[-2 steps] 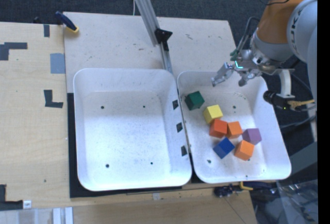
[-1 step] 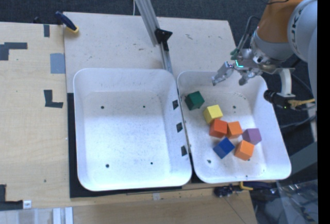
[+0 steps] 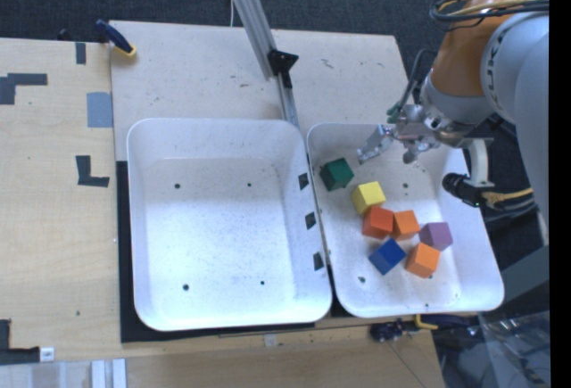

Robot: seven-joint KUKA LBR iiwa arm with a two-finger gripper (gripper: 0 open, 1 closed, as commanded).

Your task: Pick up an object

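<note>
Two white bins side by side: left bin (image 3: pixel 219 226), right bin (image 3: pixel 464 288). The arm (image 3: pixel 500 47) is grey with an orange band at the wrist, and its claw (image 3: pixel 393 147) hangs over the top edge of the right bin. Two fingers visible, one (image 3: pixel 370 149) angled out toward the left bin and the other pointing down near the bin's back wall. They look spread apart with nothing between them, but the view is small, so the width is only a rough read.

Blocks total 7, all in the right bin, none gripped:
- 1 green block (image 3: pixel 336 173), nearest the claw, just below and left of the outer finger, not touching.
- 1 yellow block (image 3: pixel 368 195), below the claw, a bit farther down than green.
- 1 red-orange block (image 3: pixel 378 221), below the yellow one and touching it.
- 2 orange blocks: one (image 3: pixel 406 223) right beside the red-orange, another (image 3: pixel 423 260) farther down, well apart from the claw.
- 1 purple block (image 3: pixel 435 235), below and right of the claw, touching the lower orange one.
- 1 blue block (image 3: pixel 386 256), straight below the claw, far end of the cluster.

Left bin sits well left of the claw; only small dark specks on its floor. 1 metal pole (image 3: pixel 254 16) runs up and left of the claw, ending at a black bracket between the bins. 1 blue-and-yellow clamp (image 3: pixel 116 38) sits on the bench, far left of the claw.
</note>
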